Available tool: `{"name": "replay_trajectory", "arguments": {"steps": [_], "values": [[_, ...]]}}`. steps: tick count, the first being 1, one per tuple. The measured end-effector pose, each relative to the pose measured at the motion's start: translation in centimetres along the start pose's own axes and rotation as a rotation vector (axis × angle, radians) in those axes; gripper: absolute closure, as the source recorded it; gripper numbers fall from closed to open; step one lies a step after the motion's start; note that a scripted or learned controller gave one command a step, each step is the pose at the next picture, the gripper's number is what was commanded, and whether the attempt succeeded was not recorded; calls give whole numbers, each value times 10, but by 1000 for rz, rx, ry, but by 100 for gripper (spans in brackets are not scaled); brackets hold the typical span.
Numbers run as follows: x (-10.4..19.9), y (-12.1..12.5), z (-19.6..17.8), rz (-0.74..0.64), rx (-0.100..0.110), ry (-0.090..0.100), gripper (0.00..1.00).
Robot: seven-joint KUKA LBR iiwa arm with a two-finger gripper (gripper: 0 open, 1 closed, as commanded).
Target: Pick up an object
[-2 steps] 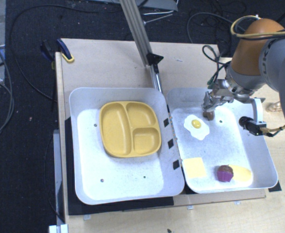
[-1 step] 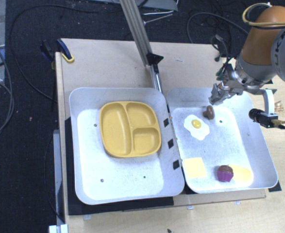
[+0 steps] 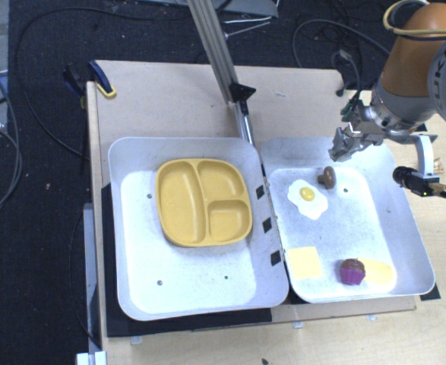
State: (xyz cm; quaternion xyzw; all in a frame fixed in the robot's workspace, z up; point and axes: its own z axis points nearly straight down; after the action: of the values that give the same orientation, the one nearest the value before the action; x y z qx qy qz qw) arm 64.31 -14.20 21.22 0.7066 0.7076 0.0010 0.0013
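Left bin (image 3: 131,226) held yellow divided plate (image 3: 204,201). Right bin (image 3: 405,234): fried egg toy (image 3: 307,199) at centre, brown object (image 3: 327,177) just beyond it, cheese slice (image 3: 305,262) and purple object (image 3: 351,271) at near edge. Gripper (image 3: 343,147) hovered over far rim, above brown object; jaw state unclear.

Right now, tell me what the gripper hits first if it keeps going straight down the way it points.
Most likely the small brown object, which lies just below and left of the gripper in the right bin. Depth is unclear from this slant, so it may meet the bin floor beside it instead.
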Motion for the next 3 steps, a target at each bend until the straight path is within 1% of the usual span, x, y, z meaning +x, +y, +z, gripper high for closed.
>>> {"name": "replay_trajectory", "arguments": {"steps": [1,2,3], "values": [[54,0,7,-6,3,2,100],[115,-7,5,-7,4,2,100],[169,3,-10,-7,0,2,100]]}}
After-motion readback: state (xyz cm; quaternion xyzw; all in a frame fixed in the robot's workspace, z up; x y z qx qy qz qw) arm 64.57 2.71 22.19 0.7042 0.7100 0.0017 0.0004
